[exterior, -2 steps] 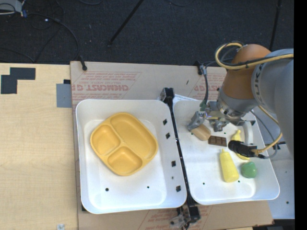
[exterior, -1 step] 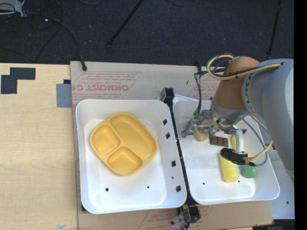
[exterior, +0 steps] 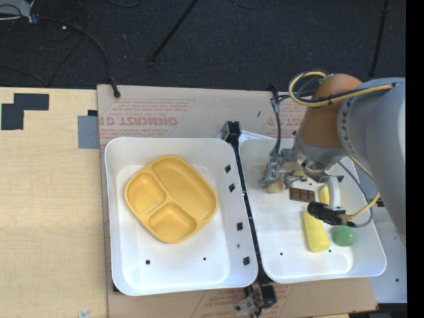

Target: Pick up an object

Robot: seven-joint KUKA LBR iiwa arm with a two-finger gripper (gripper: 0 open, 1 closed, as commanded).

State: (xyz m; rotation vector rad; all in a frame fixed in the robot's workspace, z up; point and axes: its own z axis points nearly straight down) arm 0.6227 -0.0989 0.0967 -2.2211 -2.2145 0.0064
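Objects for picking sit clustered in the right bin [exterior: 371, 260]: a yellow block [exterior: 317, 232], a green ball [exterior: 344, 235], a brown piece [exterior: 301, 194]. I've got the gripper [exterior: 273, 175] low at the bin's upper left corner, beside them; I can't tell its grip. The yellow tray [exterior: 171, 198] fills the left bin [exterior: 126, 270].

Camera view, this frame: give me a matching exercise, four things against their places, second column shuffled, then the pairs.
Things:
1. yellow divided plate
2. green ball
3. yellow block
4. gripper

Places:
A. right bin, near its upper left corner
B. left bin, about the middle
C. right bin, far right, beside the yellow block
D. right bin, lying lengthwise just left of the green ball

Pairs: 1-B, 2-C, 3-D, 4-A
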